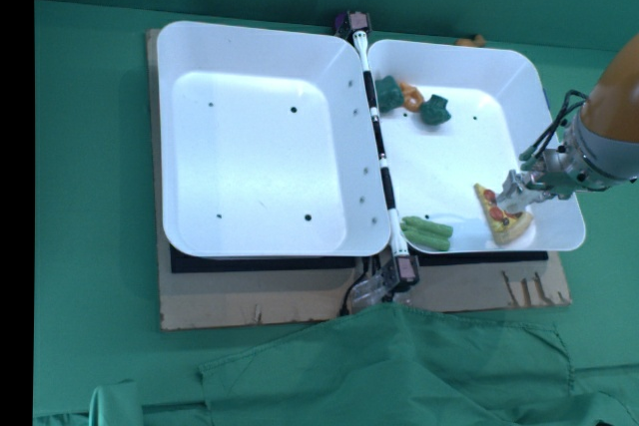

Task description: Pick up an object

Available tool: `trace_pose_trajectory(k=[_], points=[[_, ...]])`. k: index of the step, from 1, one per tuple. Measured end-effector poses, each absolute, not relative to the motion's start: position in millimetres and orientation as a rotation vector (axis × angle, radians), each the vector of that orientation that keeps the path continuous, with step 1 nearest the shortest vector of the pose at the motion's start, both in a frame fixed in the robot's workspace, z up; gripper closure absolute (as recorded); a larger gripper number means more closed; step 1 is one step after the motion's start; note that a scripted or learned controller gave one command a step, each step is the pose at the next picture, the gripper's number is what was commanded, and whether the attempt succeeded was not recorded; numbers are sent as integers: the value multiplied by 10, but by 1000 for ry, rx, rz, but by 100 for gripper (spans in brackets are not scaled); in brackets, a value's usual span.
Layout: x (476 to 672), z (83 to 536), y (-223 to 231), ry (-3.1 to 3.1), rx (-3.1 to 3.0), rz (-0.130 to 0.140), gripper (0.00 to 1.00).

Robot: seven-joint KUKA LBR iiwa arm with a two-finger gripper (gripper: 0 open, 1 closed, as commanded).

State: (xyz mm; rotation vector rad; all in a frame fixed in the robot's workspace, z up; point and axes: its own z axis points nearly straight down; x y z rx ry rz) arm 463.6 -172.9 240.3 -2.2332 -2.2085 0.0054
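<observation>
The pizza (500,214) is a small toy wedge, tan along its crust, yellow on top, with red and green specks like toppings; it looks flat, stiff and matt. It lies at about four o'clock in the right bin (519,75), close to that bin's lower right corner, its point aimed toward ten o'clock. The gripper (514,192) sits just above the wedge's upper edge, at the slice's one o'clock side, a grey metal head with thin black cables looping up to the wrist; whether its jaws are parted or closed cannot be told from here, and no object shows between them. At six o'clock in the same bin, against the rim, lies a green pod (427,232), long, rounded and smooth. Near eleven o'clock are a dark green lump (388,93), an orange ring (410,99) touching it, and a second dark green lump (435,110) just beside. Both bins are shallow, glossy white plastic with rounded corners; the left bin (190,55) has small dark dots on its floor. They rest on brown cardboard (250,299) over green cloth (90,214).
</observation>
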Motion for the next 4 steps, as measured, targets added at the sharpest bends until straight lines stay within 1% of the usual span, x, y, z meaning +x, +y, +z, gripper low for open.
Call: trace_pose_trajectory(k=[1, 2, 3, 4], points=[[4685, 3484, -1694, -2230, -2235, -11, 100], [5379, 3125, -993, -2231, -2220, -6, 100], [4901, 3544, -1781, -2216, -2243, -3, 100], [5602, 3422, -1322, -2230, -2224, -6, 100]])
